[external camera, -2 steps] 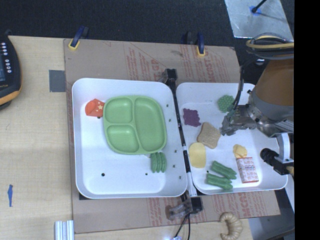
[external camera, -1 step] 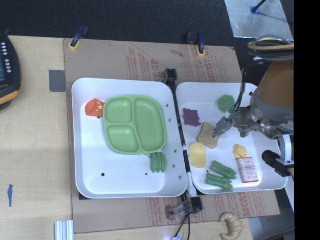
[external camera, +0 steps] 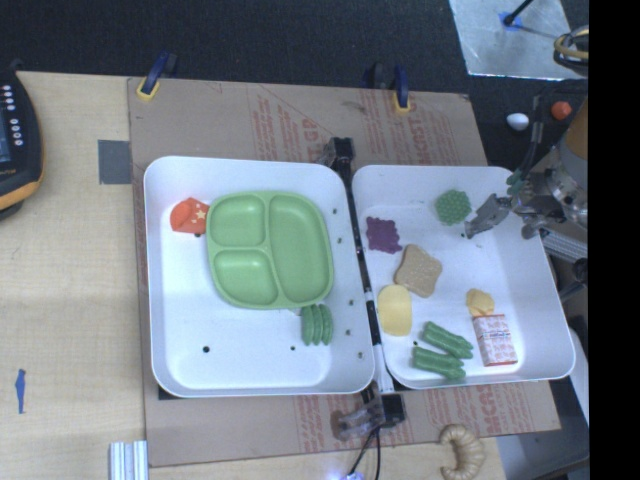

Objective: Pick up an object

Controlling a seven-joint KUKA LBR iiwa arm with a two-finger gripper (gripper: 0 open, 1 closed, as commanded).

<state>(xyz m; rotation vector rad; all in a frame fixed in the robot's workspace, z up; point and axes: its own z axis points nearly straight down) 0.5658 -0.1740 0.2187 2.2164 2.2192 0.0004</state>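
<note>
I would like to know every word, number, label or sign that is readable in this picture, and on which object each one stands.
No text here is sharp enough to quote.
Cardboard sheet under the bins: faint red printed lettering, too blurred to read.
Small red and white packet in the right bin: print on it, too small to read.
Black and orange device at the left edge: rows of buttons, markings unreadable.
Red item beside the green divided plate: a yellow star-like mark, no letters.

Place: looking like a robotics lab test bench
Bench: cardboard sheet (external camera: 300,118) lying on a wood top, blue clamps (external camera: 401,86) pinning its far edge
Bins: two white bins (external camera: 170,358) sitting side by side, holding toy food
Gear: control pendant (external camera: 15,138) resting at left edge, cable (external camera: 365,458) trailing at front
Floor: dark carpet (external camera: 250,18) showing behind
</note>
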